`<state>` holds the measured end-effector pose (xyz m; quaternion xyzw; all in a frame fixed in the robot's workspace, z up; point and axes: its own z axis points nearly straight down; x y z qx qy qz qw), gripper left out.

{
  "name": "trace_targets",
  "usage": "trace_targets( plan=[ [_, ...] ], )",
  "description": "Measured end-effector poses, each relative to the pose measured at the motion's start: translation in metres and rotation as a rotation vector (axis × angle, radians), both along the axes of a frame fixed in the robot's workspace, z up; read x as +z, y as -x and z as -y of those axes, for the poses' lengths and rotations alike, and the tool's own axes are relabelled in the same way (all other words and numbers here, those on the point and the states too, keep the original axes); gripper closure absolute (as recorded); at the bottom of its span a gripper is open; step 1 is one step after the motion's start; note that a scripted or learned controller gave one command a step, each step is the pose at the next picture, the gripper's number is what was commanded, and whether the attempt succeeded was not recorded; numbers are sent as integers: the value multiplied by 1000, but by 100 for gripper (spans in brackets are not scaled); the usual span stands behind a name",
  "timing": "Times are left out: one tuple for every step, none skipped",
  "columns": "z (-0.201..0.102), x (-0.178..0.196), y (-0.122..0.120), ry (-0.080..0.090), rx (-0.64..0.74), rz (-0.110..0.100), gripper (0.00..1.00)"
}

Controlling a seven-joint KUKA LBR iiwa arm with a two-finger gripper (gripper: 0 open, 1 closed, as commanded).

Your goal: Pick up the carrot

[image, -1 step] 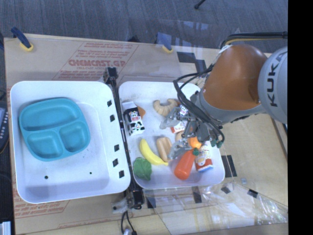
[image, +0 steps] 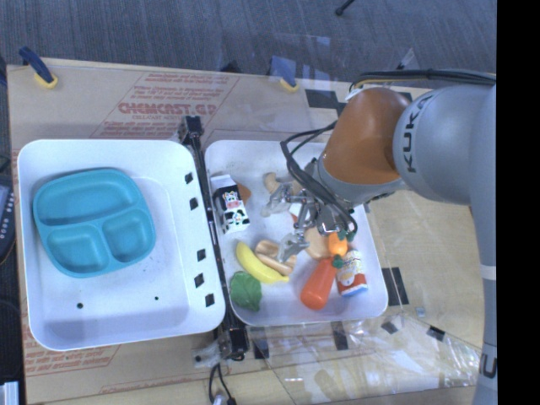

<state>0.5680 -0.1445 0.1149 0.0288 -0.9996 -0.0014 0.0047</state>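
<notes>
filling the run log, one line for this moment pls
task: pick carrot | gripper: over right bin, above banana | carrot: lying in bin, not held

We see our arm at the right of the frame: smooth grey casing with dark KUKA lettering, a rounded orange band above the wrist, black cables looping beside it, and a bare-metal gripper toward centre.

Glossy plastic carrot, smooth white plastic bins, matt blue plastic tray, shiny metal jaws
</notes>
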Motion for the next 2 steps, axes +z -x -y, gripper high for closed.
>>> trace_targets(
  plan=[
    [65, -22, 29, 2, -60, 11, 0],
    [61, -9, 25, 1, -49, 18, 100]
  ],
)
